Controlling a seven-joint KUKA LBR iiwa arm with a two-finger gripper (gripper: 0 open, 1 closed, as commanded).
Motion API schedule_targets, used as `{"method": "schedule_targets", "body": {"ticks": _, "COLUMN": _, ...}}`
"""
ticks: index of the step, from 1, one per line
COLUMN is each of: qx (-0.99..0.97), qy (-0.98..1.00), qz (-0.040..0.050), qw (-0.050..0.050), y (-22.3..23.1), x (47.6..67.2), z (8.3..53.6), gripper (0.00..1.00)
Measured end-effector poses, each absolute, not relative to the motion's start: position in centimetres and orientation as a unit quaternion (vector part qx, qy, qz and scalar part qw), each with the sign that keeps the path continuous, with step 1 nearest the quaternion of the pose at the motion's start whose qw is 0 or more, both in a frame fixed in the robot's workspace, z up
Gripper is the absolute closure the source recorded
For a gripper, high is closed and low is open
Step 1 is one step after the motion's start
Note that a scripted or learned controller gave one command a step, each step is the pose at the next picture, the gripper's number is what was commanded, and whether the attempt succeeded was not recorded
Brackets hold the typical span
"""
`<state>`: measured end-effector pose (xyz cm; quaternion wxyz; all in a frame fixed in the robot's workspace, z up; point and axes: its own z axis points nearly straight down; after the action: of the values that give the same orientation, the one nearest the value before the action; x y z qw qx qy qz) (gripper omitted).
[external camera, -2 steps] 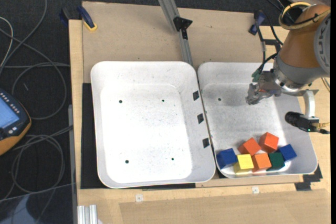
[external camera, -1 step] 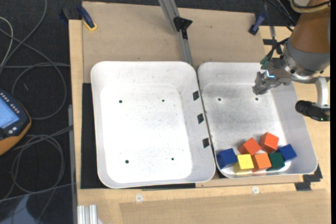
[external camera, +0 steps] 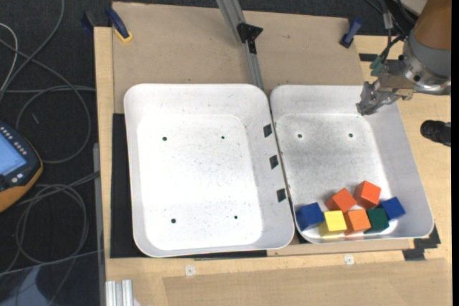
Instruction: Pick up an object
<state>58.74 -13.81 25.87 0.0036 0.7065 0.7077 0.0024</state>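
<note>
End effector (external camera: 367,102) hangs over the far right edge of the right bin (external camera: 315,147), nothing visibly gripped; whether it is open cannot be told. Going left to right, the worktop (external camera: 186,32) carries two white bins, the left bin (external camera: 193,168) beside it. Seven blocks cluster in the right bin's near corner: two blue blocks (external camera: 309,214), one yellow block (external camera: 334,221), three orange blocks (external camera: 343,199), one green block (external camera: 378,218).

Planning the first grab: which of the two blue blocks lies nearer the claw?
The small blue cube at the pile's right edge; the other blue cube sits far left.
</note>
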Motion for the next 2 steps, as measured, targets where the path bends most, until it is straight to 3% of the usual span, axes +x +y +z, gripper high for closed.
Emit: {"method": "schedule_targets", "body": {"ticks": 2, "qx": 0.705, "qy": 0.709, "qz": 0.0014, "qw": 0.000, "y": -3.9, "x": 59.5, "z": 25.4, "gripper": 1.00}}
